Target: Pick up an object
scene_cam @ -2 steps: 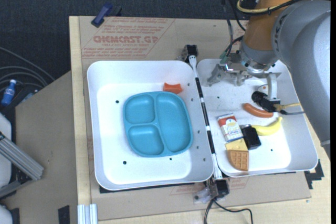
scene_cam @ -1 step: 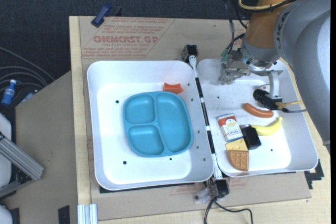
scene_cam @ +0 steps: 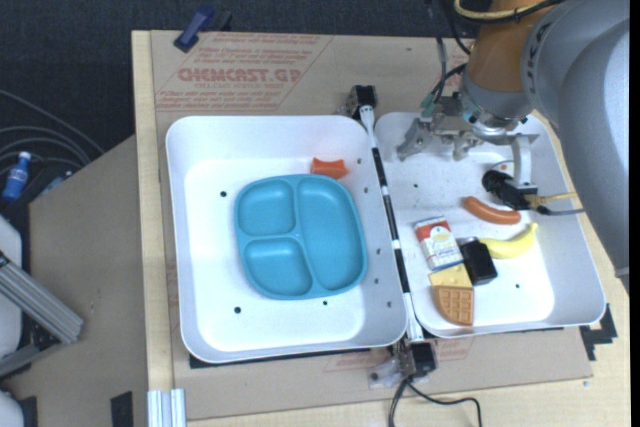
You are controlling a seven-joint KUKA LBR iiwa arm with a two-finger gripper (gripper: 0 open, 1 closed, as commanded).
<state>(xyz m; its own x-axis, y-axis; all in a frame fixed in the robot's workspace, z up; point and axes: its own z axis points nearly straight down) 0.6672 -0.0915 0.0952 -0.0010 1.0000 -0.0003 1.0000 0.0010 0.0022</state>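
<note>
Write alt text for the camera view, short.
A grey arm with an orange band holds its gripper over the far end of the right bin, which contains a hot dog, banana, small carton and waffle. The left bin holds a blue divided plate and an orange piece.

Hot dog (reddish) lies flat beside banana.

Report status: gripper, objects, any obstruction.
Gripper over right bin, far end, holding nothing seen. Hot dog, banana, waffle untouched. No obstruction.
</note>
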